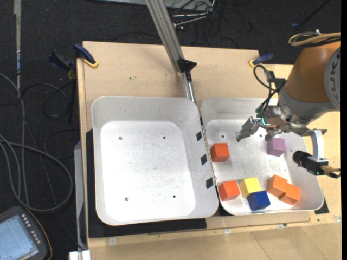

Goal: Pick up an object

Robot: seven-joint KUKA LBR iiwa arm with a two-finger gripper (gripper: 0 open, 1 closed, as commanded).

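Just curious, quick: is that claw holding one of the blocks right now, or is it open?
Gripper: cannot be told; it hangs over the right bin, and no block shows between its fingers.

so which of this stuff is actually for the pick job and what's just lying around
For the job:
- gripper
- right bin
- orange blocks
- yellow block
- blue block
- purple block

Lying about:
- left bin
- clamps
- cables
- tablet

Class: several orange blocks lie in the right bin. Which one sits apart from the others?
The orange block near the bin's left wall; the others sit along the front edge.
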